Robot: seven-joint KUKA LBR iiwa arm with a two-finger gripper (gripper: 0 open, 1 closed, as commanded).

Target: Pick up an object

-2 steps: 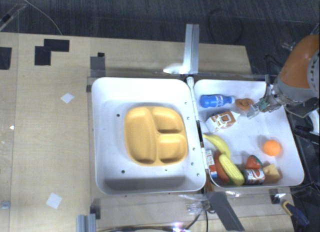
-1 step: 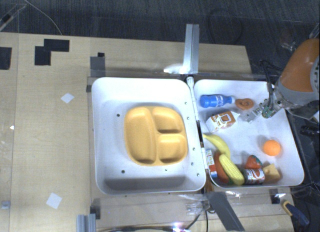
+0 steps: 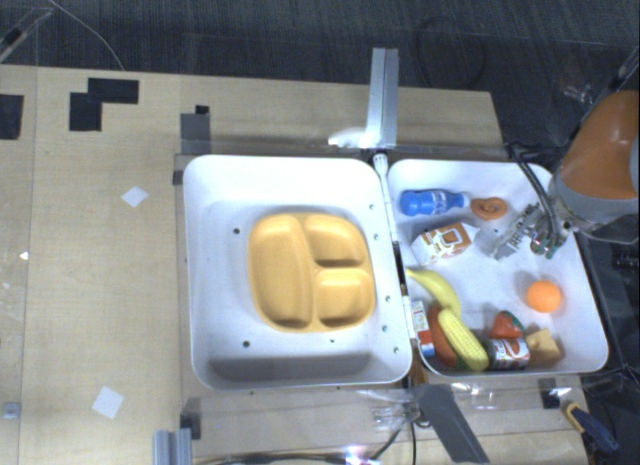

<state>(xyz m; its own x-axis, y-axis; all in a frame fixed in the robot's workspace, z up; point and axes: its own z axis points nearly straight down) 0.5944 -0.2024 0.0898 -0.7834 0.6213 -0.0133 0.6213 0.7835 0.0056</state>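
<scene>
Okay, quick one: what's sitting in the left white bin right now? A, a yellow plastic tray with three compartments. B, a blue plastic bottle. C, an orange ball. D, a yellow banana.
A: the yellow plastic tray with three compartments lies alone in the left white bin, while the bottle, ball and banana are all in the right white bin.

the arm [image 3: 603,158] is cut off by the right edge. the claw [image 3: 523,233] is too small and blurred to tell its fingers. the corn [image 3: 462,339] partly hides the can [image 3: 507,353].
</scene>
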